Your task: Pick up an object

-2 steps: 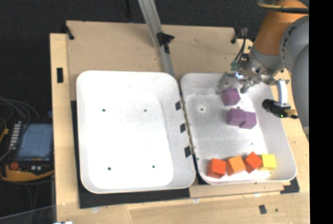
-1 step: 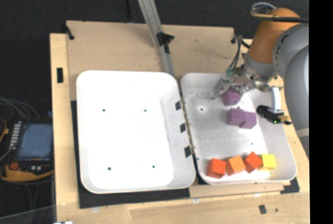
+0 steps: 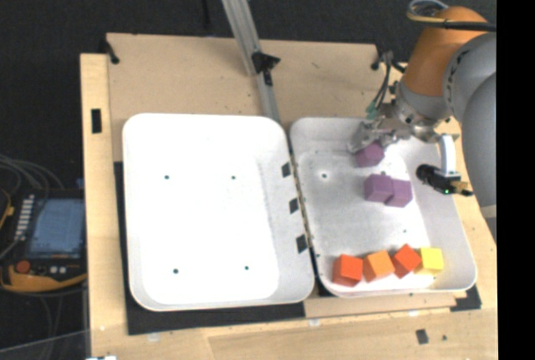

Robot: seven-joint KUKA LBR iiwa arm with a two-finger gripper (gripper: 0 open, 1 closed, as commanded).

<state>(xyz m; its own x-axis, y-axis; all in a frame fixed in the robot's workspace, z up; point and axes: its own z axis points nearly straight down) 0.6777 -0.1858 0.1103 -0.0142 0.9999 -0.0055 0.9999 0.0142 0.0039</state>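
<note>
The surface (image 3: 192,66) is a pale wooden board, and most of it is taken up by two white bins side by side, their inner rims nearly touching down the middle. The left bin (image 3: 209,208) offers a wide open floor with only a few small dark dots on it, so there is plenty of free room there right out to its rounded edges. The right bin (image 3: 330,208) is the busy one. The arm (image 3: 447,66) comes in from the right over that bin's far right corner, grey with its orange band, and it crowds the rim on that side. The jaws (image 3: 370,139) sit low at the bin's far end, close to the back wall, and a purple block (image 3: 369,154) is pressed right up under them; I cannot tell from here whether the jaws are closed on it or just resting against it. Just nearer, apart from that one, a purple pair (image 3: 388,189) of blocks lies in the middle of the bin with bare floor around it. Along the near rim four blocks line up touching: a red-orange block (image 3: 348,269), an orange block (image 3: 378,265), a red block (image 3: 407,259) and a yellow block (image 3: 432,258), the last close to the right wall.
</note>
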